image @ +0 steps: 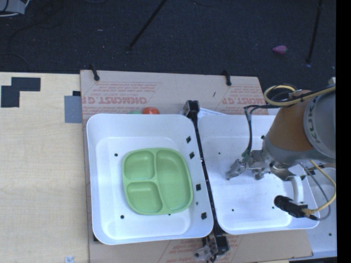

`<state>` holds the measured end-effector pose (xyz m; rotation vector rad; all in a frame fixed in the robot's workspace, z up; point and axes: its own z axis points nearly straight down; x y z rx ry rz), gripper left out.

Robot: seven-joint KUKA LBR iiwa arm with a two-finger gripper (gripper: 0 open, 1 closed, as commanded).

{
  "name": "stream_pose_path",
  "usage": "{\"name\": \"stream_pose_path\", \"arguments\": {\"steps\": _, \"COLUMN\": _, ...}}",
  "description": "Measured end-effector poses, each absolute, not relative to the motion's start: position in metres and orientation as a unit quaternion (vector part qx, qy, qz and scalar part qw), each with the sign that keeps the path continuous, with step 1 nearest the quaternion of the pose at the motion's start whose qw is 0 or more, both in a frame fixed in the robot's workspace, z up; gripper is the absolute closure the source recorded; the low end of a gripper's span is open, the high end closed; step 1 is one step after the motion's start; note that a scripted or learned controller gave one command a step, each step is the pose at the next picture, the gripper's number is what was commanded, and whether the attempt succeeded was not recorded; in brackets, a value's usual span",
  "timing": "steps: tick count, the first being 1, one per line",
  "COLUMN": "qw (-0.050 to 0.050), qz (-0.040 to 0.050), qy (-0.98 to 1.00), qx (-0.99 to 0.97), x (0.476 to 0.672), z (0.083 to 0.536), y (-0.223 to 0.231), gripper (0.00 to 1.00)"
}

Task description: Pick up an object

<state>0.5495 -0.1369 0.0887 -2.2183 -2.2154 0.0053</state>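
The hand (237, 170) hangs low in the right bin (258, 223); whether it is spread I cannot tell, and I see nothing pinched in it. The green divided plate (157, 181) lies to its left, flat in the left bin (104, 212), long axis near-to-far. Both bins sit on cardboard (164, 95) over the pale desk (38, 190).

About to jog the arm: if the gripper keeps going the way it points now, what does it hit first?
The gripper points left over the right bin. Nothing lies ahead on that floor, so probably the black divider between the bins comes first; its height is unclear.
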Motion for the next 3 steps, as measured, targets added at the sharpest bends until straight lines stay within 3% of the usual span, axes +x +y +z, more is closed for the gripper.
{"name": "stream_pose_path", "arguments": {"steps": 1, "qw": 0.003, "qz": 0.0013, "qy": -0.705, "qx": -0.710, "x": 0.550, "z": 0.101, "y": -0.138, "gripper": 1.00}}
{"name": "stream_pose_path", "arguments": {"steps": 3, "qw": -0.001, "qz": -0.0009, "qy": -0.707, "qx": -0.707, "x": 0.550, "z": 0.212, "y": -0.131, "gripper": 1.00}}
